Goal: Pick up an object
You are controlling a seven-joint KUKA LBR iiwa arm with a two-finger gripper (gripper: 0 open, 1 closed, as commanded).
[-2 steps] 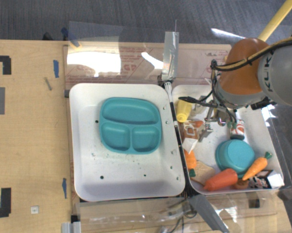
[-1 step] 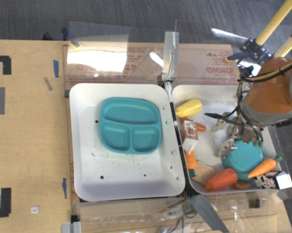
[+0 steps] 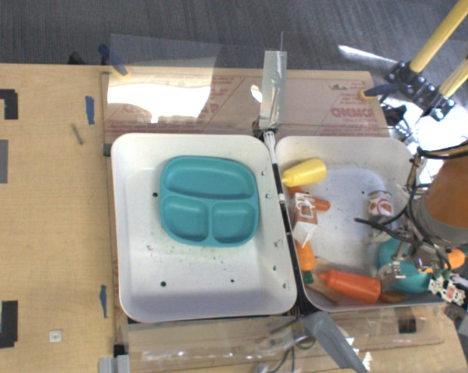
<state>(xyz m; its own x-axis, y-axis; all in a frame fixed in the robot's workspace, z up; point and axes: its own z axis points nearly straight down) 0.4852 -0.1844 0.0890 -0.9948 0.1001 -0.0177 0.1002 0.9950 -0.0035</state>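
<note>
The gripper (image 3: 405, 266) is lowered into the right bin (image 3: 351, 150) beside an orange cylinder (image 3: 351, 284); its grip cannot be told.

Matt teal plastic tray (image 3: 209, 200); glossy white bins (image 3: 133, 231).

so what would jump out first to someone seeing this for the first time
The teal divided tray lies alone in the left bin and draws the eye first. The right bin is cluttered: a yellow object near its top left corner and an orange bottle-like thing along its near edge. The arm's orange band hangs over that bin's right side, above a teal item.
</note>
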